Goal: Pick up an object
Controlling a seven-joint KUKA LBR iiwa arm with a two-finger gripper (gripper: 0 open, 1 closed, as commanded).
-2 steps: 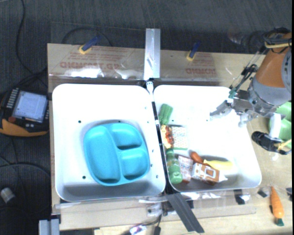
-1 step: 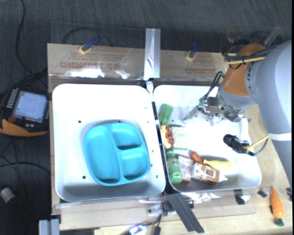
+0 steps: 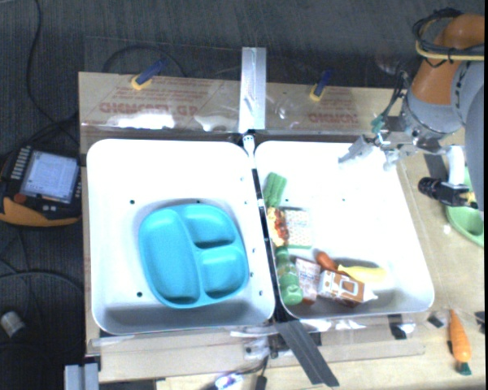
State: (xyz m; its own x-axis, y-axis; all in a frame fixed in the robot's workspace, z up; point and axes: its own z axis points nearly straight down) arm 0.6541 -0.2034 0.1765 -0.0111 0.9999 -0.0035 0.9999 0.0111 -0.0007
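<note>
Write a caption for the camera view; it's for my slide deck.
KUKA arm's hand hovers at the right bin's far edge above packaged items; the left bin holds a blue tray.

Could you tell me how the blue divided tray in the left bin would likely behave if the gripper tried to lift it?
The blue divided tray looks like rigid moulded plastic, so probably stiff and light. Its broad, smooth, rounded rim may slip from narrow fingers. Lying flat, it should slide, not roll.
</note>
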